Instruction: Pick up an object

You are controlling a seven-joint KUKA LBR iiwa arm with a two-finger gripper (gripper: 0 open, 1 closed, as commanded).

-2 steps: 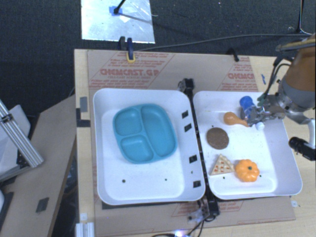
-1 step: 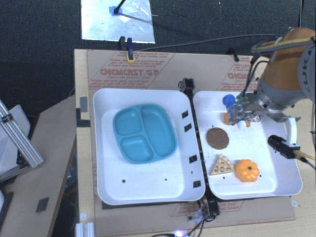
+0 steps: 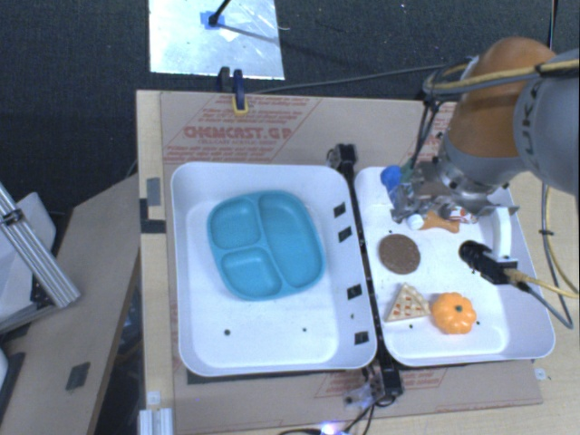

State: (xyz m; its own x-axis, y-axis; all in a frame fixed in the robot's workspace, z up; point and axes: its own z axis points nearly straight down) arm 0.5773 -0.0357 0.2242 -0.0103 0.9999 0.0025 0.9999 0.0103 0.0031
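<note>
- Gripper (image 3: 408, 210): low over the far left part of the right bin (image 3: 526, 338), reaching in from the right side of the view. Whether it is open or closed cannot be told from this angle, and nothing is seen held in it.
- Small blue object (image 3: 391, 177): in the right bin's far left corner, just beside the gripper on its far side. Contact cannot be confirmed.
- Flat orange piece (image 3: 441, 224): on the bin floor just to the right of the gripper tip, partly under the wrist.
- Brown disc (image 3: 399, 254): flat on the floor, near the gripper on its near side and apart from it.
- Tan waffle-patterned wedge (image 3: 406, 304): at the near left of the right bin, below the disc.
- Orange pumpkin (image 3: 453, 314): upright, just beside the wedge on its right.
- Left bin (image 3: 204, 333): holds a blue divided plate (image 3: 265, 244) with three compartments, lying towards the far side.
- Black clips (image 3: 344, 235): spaced along the seam where the two bins meet.
- Bench board (image 3: 237, 131): pale, with red lettering, under both bins. A blue and yellow clamp (image 3: 237, 89) sits on its far edge.
</note>
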